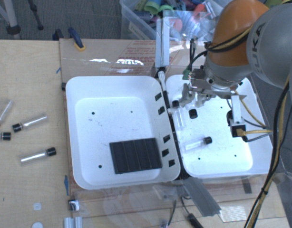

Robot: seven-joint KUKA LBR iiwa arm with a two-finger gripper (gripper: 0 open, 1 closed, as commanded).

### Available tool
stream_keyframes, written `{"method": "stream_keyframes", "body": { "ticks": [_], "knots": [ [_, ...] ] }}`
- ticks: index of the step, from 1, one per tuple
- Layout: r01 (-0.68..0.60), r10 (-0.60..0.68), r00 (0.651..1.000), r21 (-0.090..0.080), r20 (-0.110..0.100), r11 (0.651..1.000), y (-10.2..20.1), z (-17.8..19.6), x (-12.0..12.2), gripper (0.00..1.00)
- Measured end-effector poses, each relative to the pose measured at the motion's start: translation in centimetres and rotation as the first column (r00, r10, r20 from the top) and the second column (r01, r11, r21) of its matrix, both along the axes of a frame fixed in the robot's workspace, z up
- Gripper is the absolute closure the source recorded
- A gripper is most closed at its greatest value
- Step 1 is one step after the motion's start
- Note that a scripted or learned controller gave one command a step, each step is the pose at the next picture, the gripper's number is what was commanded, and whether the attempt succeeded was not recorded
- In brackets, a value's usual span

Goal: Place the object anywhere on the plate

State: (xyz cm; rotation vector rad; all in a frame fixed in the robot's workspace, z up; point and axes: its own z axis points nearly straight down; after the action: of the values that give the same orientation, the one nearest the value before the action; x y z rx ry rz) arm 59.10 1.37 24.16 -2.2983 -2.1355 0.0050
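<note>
The hand [191, 98] hangs low over the far left part of the right bin [241, 163], and I can't tell from here whether it grips anything. Just nearer and a touch right lies a clear vial with a black cap [198, 142], its long axis running left to right, cap at the right end. The plate [135, 156], a flat, dark, ribbed rectangle, sits well to the left in the left bin [79, 99].

The gripper [191, 95] hangs over the right bin [241, 163], near two vials [198, 143]; the black plate [135, 155] lies in the left bin [84, 127].
</note>
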Motion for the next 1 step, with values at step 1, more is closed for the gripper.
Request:
{"method": "stream_keyframes", "body": {
  "ticks": [1],
  "knots": [
    [0.119, -0.119, 0.993, -0.001, -0.002, 0.993, 3.82, 2.02, -3.03, 1.0]
  ]
}}
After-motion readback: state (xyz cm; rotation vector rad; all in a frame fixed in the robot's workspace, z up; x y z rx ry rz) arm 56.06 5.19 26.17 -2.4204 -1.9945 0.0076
